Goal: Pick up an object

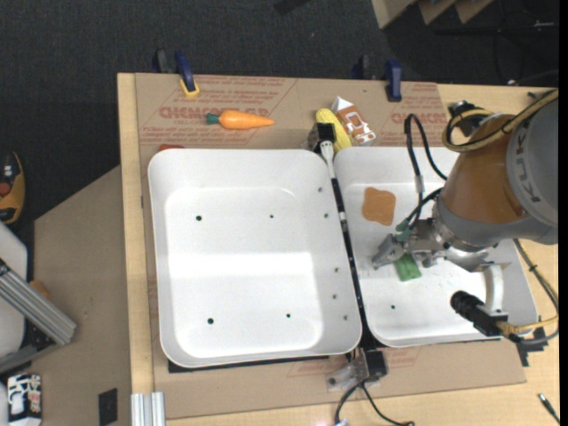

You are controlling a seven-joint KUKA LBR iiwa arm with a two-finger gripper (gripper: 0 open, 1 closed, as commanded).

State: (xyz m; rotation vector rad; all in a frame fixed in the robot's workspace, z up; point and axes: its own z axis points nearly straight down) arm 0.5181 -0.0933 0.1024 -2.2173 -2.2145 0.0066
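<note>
My gripper (401, 250) hangs low over the middle of the right bin (390, 322), with the grey and orange arm reaching in from the right. A small green object (409, 269) lies right under it, partly hidden by the gripper, and I cannot tell whether it is held. A flat orange-brown piece (379, 205) lies on the bin floor just above and to the left of the gripper, apart from it.
The left bin (248, 256) sits beside the right one, their rims meeting at the middle. On the bench behind the bins lie a toy carrot (241, 121), a yellow corn cob (331, 126) and a small brown-and-white package (358, 125). Two blue clamps hold the far edge.
</note>
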